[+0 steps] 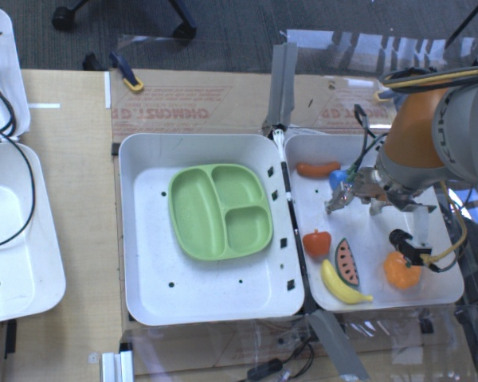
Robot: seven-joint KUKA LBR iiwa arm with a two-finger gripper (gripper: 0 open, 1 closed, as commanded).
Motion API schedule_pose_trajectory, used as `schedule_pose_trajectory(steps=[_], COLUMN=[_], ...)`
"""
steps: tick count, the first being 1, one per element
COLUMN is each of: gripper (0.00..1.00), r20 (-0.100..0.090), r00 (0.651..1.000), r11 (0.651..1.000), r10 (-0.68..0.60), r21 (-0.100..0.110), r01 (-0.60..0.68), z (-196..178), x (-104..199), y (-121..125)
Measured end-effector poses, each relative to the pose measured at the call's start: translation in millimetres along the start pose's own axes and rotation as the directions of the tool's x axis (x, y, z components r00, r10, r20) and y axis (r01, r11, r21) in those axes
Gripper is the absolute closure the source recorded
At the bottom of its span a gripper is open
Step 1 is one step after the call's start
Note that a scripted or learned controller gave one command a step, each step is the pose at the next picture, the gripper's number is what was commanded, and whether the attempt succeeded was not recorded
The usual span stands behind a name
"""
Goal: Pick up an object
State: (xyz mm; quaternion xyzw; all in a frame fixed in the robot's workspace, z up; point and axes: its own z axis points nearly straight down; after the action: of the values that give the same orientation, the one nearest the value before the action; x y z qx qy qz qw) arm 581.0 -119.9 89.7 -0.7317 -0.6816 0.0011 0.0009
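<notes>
Toys lie scattered in the right bin [368, 231], which is why the arm [418, 134] reaches in over it from the right. A long orange piece [319, 168] lies near the far wall with a small blue piece [337, 178] just beside it. A red tomato [317, 242] rests close to the wall shared with the other bin. A watermelon slice [347, 261], a banana [342, 284] and an orange [400, 270] are gathered along the near edge. The tool [344, 197] hangs low over the far half of this bin, right next to the blue piece, so I judge that piece or the long orange one to be the likely target. From this slanted view I cannot tell whether the tool touches either of them, nor whether it is released or clenched, and nothing is plainly seen grasped in it. Most of the things have bare floor between them, which leaves room to come down on one without knocking another. The banana and watermelon slice lie against each other and would probably be harder to take singly. The left bin [143, 237] holds a green divided plate [221, 211] lying flat in its middle, likely a place to set things down. Both bins sit side by side on the bench [64, 102], walls touching, which would keep any carry short.
</notes>
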Motion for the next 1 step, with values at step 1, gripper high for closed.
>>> schedule_pose_trajectory(steps=[1], gripper=[0.0], r20=[0.001], r00=[0.999], r11=[0.999], r10=[-0.04], r21=[0.008], r01=[0.04], z=[1.6], x=[12.6], y=[59.4])
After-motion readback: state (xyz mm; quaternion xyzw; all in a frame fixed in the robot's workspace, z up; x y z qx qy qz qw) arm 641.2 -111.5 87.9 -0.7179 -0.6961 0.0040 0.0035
